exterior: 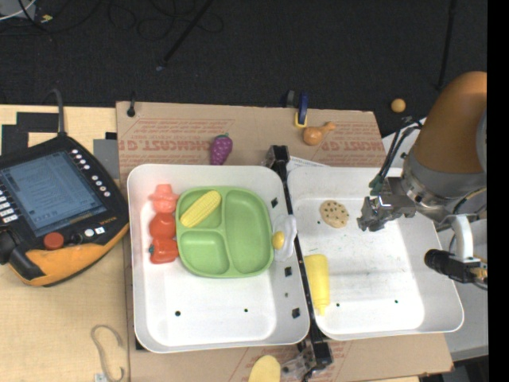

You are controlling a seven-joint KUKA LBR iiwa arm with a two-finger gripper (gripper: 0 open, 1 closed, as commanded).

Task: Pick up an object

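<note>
- Two shallow white bins sit side by side at the centre of the frame, on brown cardboard: the left bin (151,325) and the right bin (413,313).
- The grey arm (453,134), with its orange band, enters from the right edge and reaches over the right bin's upper right part.
- Its gripper (372,217) hangs just right of a cookie (334,213) – near it, not touching. The dark fingers blur together, so whether they are spread or closed cannot be told; nothing is seen between them.
- The cookie, round and tan with dark chips, lies in the right bin's upper left.
- A yellow corn-like piece (318,281) lies along the right bin's left wall, lower down.
- In the left bin, a green divided plate (235,241) holds a yellow corn cob (199,208) in its upper left compartment.
- A red-orange toy (162,225) lies just left of the plate.
- On the cardboard above the bins – a purple grape bunch (221,148) and an orange pear-shaped toy (316,133).
- A handheld control pad (52,205) sits at the left of the frame.
</note>
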